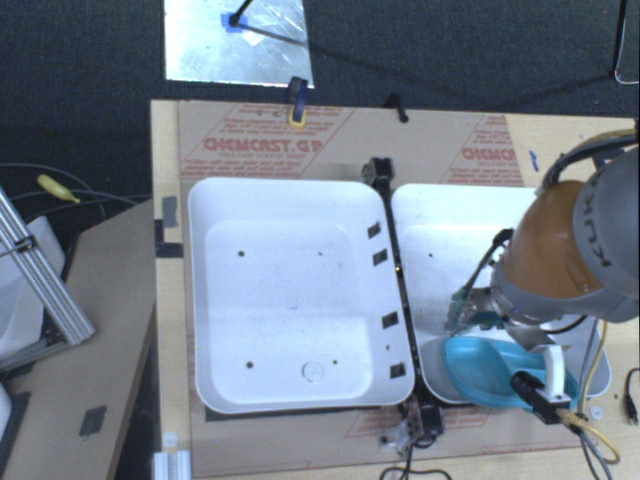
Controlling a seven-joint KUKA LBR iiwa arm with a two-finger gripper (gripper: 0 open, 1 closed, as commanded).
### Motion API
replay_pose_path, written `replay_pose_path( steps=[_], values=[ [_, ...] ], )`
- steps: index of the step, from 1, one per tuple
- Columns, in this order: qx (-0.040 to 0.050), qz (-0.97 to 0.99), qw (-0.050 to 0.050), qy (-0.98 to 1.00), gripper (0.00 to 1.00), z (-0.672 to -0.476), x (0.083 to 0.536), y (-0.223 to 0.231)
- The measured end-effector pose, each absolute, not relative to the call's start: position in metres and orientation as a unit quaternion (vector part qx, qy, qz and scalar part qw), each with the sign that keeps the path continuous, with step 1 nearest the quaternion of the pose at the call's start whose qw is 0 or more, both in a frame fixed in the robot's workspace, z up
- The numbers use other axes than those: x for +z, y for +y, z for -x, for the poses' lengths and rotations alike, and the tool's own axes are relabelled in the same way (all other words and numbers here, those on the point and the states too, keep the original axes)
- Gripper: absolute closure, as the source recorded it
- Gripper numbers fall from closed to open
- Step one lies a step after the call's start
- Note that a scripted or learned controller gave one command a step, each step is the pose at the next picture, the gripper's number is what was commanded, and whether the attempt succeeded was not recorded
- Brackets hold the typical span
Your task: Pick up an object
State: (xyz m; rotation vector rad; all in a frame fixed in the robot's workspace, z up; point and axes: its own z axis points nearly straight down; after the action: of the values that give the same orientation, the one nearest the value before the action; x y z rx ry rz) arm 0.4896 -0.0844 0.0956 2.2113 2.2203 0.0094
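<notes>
Here we are above the bench, pale wood topped with a cardboard sheet printed in red, and the two white bins sit on it side by side. The left bin takes the middle of the view, its floor dotted with small dark specks and one faint ring near its 6 o'clock edge. A row of black clips runs along the seam between it and the right bin. The arm hangs over that right bin from 3 o'clock, orange band showing, and the gripper points down and toward 9 o'clock; whether it is open or closed, I cannot tell from here. The blue object, a curved light-blue piece, lies in the right bin against its 6 o'clock wall, just beside the gripper at the gripper's 6 o'clock; contact between them is unclear. Around the bench, dark carpet. At 12 o'clock a shiny metal sheet lies on it, with a yellow clamp on the cardboard's far edge. At 9 o'clock, a slanted aluminium rail.
</notes>
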Motion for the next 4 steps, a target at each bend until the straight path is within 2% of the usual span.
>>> replay_pose_path(
  steps=[1, 2, 3, 4],
  values=[
    [0.0052, -0.702, 0.002, 0.712, 1.00, -0.489, 0.189, 0.003],
    [0.0011, -0.704, 0.000, 0.710, 1.00, -0.487, 0.184, 0.039],
    [0.0021, -0.704, 0.001, 0.710, 1.00, -0.488, 0.195, 0.037],
    [0.0001, -0.705, 0.000, 0.710, 1.00, -0.486, 0.184, 0.063]
  ],
)
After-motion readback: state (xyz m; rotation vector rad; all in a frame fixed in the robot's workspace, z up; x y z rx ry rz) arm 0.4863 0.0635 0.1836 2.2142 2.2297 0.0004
